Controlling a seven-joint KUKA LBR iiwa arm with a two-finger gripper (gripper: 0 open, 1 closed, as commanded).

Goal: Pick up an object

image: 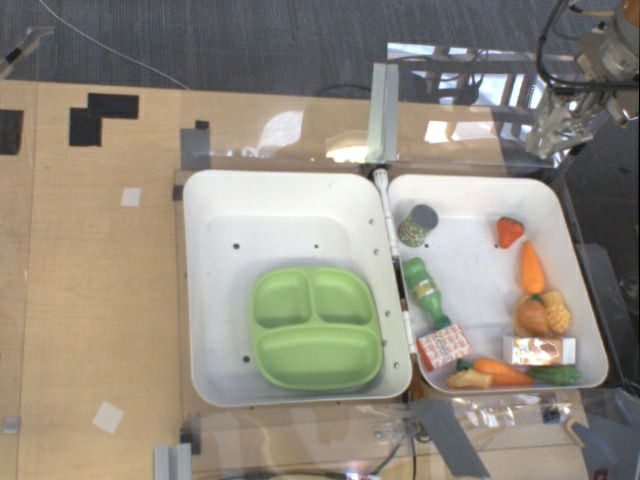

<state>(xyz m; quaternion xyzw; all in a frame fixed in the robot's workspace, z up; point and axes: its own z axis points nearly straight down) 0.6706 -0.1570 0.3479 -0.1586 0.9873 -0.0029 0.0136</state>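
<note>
Orange carrot [531,266] lies well below the gripper [558,128], whose grip state I cannot tell; descend squarely over it, avoiding the strawberry [510,232].

At the top right corner we see our arm's end [600,63]: pale grey metal parts, a tan rounded piece at the frame's edge, and black cables [552,30] looping beside it; finer detail is blurred.

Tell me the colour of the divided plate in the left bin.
The divided plate is light green, plain, seen clearly in the camera view.
</note>
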